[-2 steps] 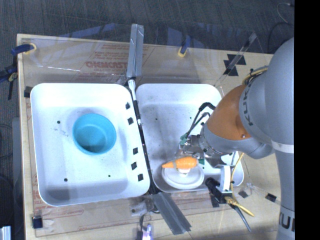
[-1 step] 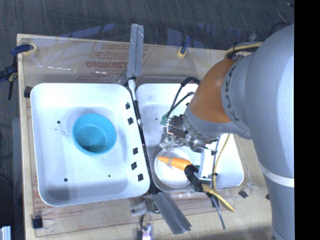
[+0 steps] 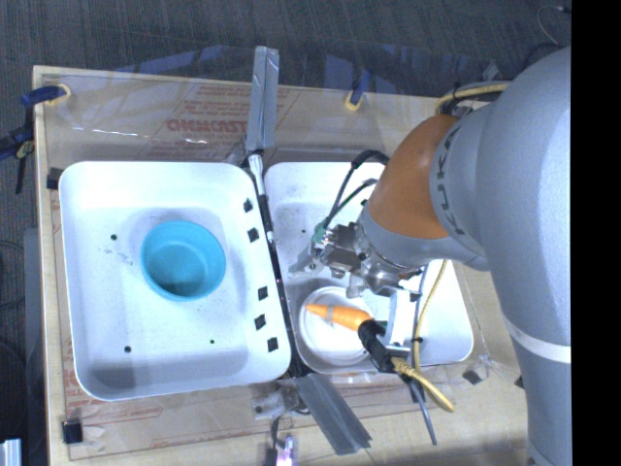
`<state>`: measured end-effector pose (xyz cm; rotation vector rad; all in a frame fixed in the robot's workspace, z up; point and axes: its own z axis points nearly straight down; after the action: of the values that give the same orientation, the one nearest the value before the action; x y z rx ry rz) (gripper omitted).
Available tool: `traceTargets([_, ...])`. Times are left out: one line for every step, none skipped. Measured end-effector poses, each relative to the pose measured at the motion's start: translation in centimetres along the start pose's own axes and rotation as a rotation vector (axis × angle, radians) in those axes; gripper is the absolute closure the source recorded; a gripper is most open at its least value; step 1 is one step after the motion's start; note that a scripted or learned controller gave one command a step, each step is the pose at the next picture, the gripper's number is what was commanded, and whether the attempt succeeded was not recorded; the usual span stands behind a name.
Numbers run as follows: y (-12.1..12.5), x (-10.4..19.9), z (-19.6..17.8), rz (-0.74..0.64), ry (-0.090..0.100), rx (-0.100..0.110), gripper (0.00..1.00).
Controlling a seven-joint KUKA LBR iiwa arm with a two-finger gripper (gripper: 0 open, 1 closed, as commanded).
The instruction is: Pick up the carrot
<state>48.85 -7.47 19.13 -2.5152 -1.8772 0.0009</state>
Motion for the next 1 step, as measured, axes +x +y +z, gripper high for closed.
traceTargets([0.36, -3.87, 9.41, -0.104, -0.006, -0.010, 0.00])
